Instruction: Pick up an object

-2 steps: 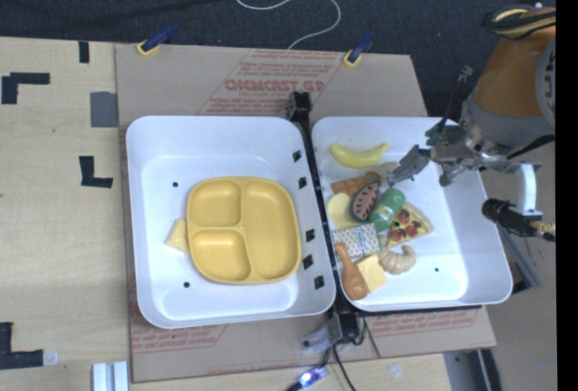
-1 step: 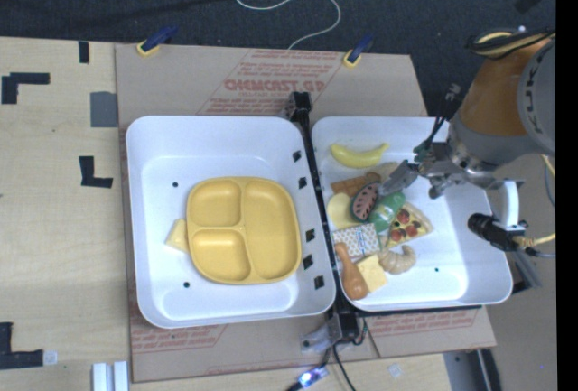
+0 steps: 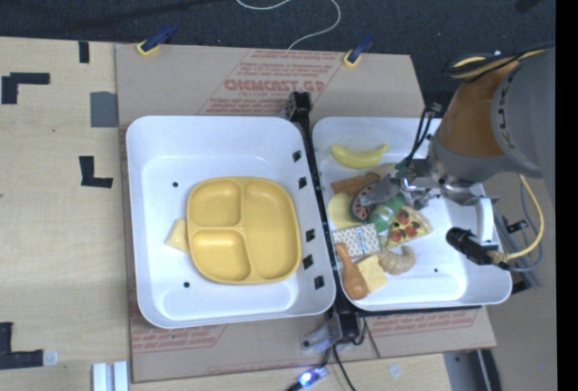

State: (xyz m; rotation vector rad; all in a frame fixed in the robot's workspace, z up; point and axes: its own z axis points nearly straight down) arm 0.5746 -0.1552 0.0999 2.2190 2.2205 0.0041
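The heap of toy food (image 3: pixel 375 227) lies in the right bin (image 3: pixel 470 285), with a yellow banana (image 3: pixel 358 153) at its far edge and a pizza slice (image 3: pixel 408 224), a cracker (image 3: pixel 358 241) and a cheese wedge (image 3: pixel 370 276) toward the near side, and the pincer (image 3: pixel 390 188) sits low over the top of it, though I cannot tell how it is set or whether it pinches anything. It looks like the reach-and-grasp step; the next move calls for closing on one piece and lifting straight up out of the clutter. The left bin (image 3: pixel 149 145) holds a yellow divided plate (image 3: pixel 244 229), a pale yellow wedge (image 3: pixel 176 236) touching its left side.
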